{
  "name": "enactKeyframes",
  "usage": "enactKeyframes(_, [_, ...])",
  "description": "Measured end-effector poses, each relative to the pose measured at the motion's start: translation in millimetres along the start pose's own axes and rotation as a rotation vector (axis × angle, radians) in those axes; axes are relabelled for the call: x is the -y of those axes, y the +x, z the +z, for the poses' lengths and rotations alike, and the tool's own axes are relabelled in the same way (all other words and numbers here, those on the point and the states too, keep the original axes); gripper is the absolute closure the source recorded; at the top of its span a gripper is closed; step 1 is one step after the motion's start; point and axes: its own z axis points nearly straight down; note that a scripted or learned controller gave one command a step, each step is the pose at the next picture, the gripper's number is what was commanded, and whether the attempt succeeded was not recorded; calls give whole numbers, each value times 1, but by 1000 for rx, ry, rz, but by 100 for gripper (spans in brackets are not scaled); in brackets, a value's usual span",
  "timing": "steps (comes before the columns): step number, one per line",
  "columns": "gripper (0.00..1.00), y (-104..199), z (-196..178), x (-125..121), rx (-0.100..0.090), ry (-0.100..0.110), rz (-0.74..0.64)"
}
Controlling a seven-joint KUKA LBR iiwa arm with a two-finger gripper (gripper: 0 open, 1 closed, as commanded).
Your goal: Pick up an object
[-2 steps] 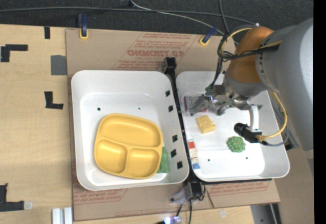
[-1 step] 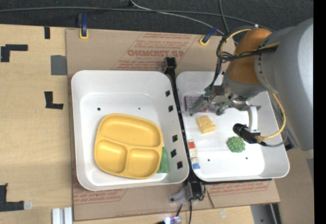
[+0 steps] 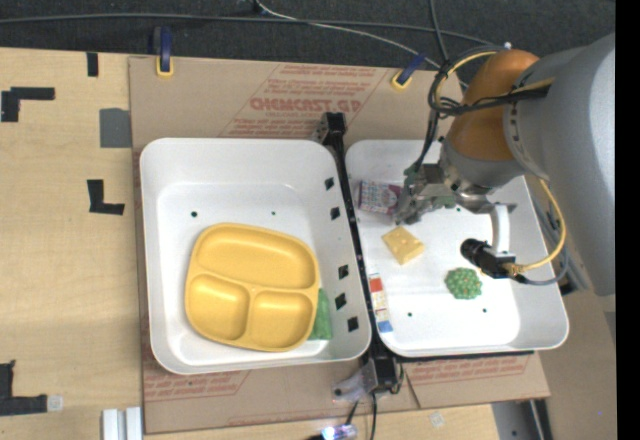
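The arm (image 3: 560, 128) comes in from the right, grey and bulky, its orange band (image 3: 490, 103) bright above the wrist; it leans down over the right bin (image 3: 535, 333), toward that bin's far left part; the gripper (image 3: 415, 200) sits low there, just above the bin floor, and from where I stand the fingers are too dark and bunched to read, so I cannot tell whether they are spread or closed, and I see nothing clearly held between them; right beside the gripper, to its left, lies a small clear packet with purple print (image 3: 375, 195), near the divider between the bins; just below the gripper rests a yellow wedge-shaped block (image 3: 404, 246), lying flat, close to the fingertips but I cannot say whether it touches them; further right and lower sits a green bumpy ball (image 3: 463, 283), apart from the wedge; along the left wall of this bin lies a thin stick with red and blue markings (image 3: 378, 300); over in the left bin (image 3: 165, 178), a yellow divided tray (image 3: 252, 283) lies flat with three compartments; a green item (image 3: 322, 316) is tucked against the tray's right edge.
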Motion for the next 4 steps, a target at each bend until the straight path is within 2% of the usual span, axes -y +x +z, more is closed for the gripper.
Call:
enactKeyframes(2, [100,-1,-115,3,-2,-3,1])
enactKeyframes(3, [100,59,-122,11,-5,2,-5])
enactKeyframes(4, [100,119,-121,2,-4,3,-5])
